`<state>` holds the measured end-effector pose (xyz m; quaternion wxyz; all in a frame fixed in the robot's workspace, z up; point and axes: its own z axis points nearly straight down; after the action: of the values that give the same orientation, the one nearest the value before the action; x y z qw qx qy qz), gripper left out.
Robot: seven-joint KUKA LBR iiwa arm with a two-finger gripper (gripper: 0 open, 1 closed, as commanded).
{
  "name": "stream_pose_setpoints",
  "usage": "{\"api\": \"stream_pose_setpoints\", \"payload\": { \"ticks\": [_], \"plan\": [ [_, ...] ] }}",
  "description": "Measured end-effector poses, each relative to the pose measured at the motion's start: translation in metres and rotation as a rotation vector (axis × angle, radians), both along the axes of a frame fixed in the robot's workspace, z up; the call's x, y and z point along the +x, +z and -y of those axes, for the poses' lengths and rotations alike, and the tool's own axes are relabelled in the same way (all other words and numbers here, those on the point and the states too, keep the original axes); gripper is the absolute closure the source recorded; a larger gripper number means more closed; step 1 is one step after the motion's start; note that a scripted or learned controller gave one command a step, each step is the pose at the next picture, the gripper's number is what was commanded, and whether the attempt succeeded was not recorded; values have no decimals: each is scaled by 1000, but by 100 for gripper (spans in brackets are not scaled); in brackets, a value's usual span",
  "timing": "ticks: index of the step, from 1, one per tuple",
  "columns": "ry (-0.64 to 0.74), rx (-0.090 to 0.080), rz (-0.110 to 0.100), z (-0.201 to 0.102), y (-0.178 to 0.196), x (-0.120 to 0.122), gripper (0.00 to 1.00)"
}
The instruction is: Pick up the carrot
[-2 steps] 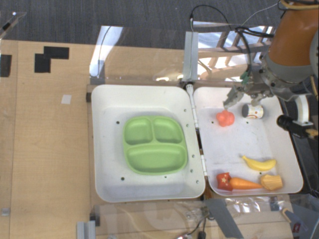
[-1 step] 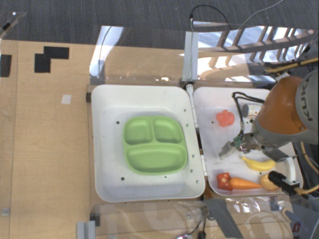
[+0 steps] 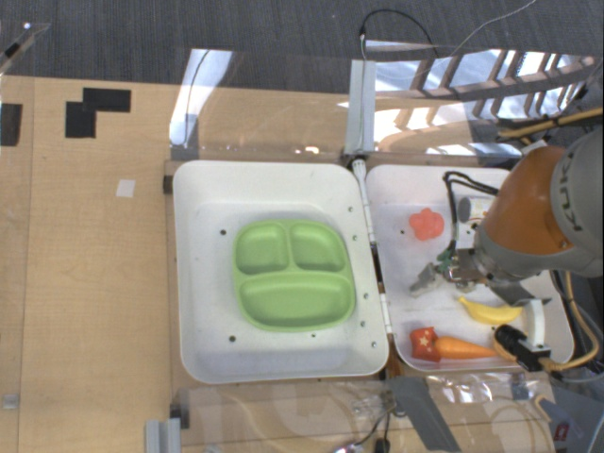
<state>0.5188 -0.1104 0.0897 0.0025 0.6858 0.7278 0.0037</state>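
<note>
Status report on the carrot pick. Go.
Gripper low in the right bin, holding nothing. Carrot lying at the bin's near edge, untouched. Red pepper against its left end, banana just above.

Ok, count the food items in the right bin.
4: a pink piece at the back, banana mid-bin, red item and carrot at the front. The arm may hide others.

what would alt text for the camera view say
The grey and orange arm reaches into the right bin, its gripper above the carrot, beside a banana and a pinkish-red item. The left bin holds a green divided plate.
</note>
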Motion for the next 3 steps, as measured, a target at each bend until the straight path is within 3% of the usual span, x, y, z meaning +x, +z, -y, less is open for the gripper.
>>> {"api": "stream_pose_setpoints", "payload": {
  "ticks": [1,2,3],
  "plan": [
    [7,-6,6,70,0,-26,0],
    [495,-12,9,95,0,-25,0],
    [477,-9,11,-14,0,-25,0]
  ]
}}
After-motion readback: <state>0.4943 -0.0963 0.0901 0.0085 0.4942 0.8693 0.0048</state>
